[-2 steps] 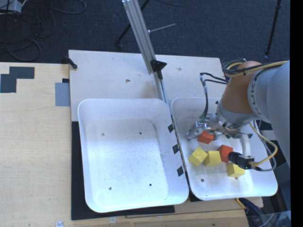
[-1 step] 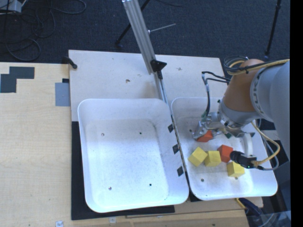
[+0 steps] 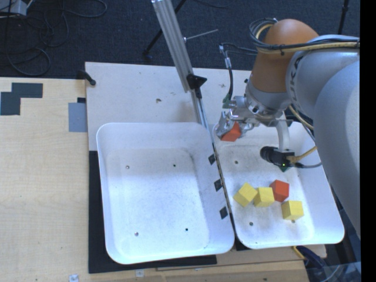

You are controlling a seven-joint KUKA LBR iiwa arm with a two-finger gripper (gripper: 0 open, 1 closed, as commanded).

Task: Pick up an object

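- Gripper [image 3: 234, 124] fingers closed on small orange-red cube [image 3: 231, 133], lifted over right white bin's [image 3: 329, 231] upper left corner.
- Risk: grip looks shallow; cube may slip, dropping near divider.
- Yellow cubes [image 3: 246, 194] lie well apart.

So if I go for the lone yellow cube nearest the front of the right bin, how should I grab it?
Come straight down on the yellow cube, closing on its front and back faces. The red cube crowds its upper-left corner, while those two faces look free.
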